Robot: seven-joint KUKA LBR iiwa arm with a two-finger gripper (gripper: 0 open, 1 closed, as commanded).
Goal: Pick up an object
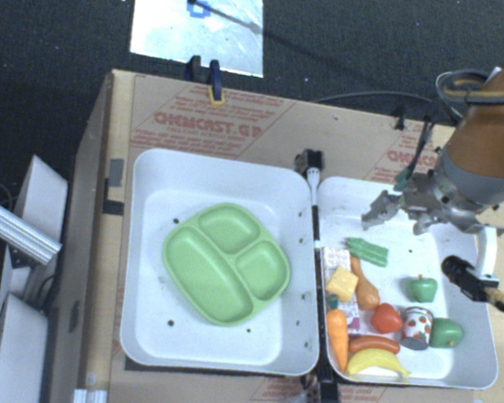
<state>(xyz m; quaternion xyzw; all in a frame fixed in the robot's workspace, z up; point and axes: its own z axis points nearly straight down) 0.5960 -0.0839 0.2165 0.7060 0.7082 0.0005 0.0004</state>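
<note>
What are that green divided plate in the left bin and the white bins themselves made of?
The green three-compartment plate looks like moulded plastic: even colour, soft sheen, rounded edges. The two shallow white bins also look like plastic, smooth and faintly glossy, though coated metal can't be excluded.

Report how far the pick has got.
Done: the gripper is spread open above the right bin, near its far wall. In hand: nothing sits between the fingers. Left: the whole grab. The green bean pod, green pepper, tomato and banana lie in that bin; the green plate lies in the left one.
</note>
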